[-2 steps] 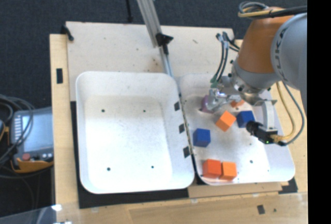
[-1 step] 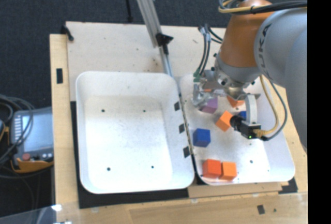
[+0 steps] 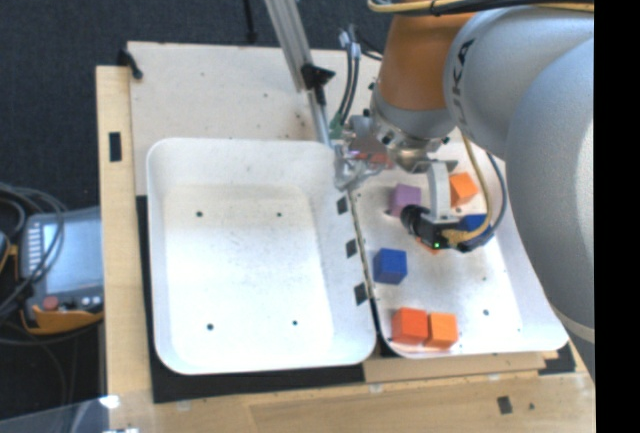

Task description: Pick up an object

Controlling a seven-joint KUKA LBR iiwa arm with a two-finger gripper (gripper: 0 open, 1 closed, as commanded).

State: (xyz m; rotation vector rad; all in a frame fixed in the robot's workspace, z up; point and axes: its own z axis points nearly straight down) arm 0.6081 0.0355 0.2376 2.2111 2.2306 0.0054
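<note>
The right bin (image 3: pixel 500 321) holds several small blocks. A blue cube (image 3: pixel 390 266) lies near its left wall. Two orange blocks (image 3: pixel 410 324) (image 3: pixel 443 328) sit side by side at the front. A purple block (image 3: pixel 405 197) and another orange block (image 3: pixel 463 188) lie further back, under the wrist. A small blue piece (image 3: pixel 473 221) shows partly behind the arm's cable. My gripper (image 3: pixel 350 164) hangs low at the back left corner of the right bin, over the rim shared by the two bins, left of the purple block. Nothing is seen held in it.
The left bin (image 3: pixel 240 251) lies beside the right one. A slanted metal post (image 3: pixel 280 11) rises from the back of the bench, close to the gripper. The big grey arm covers the right bin's right side. A small screen unit (image 3: pixel 60 261) stands off the bench at left.
</note>
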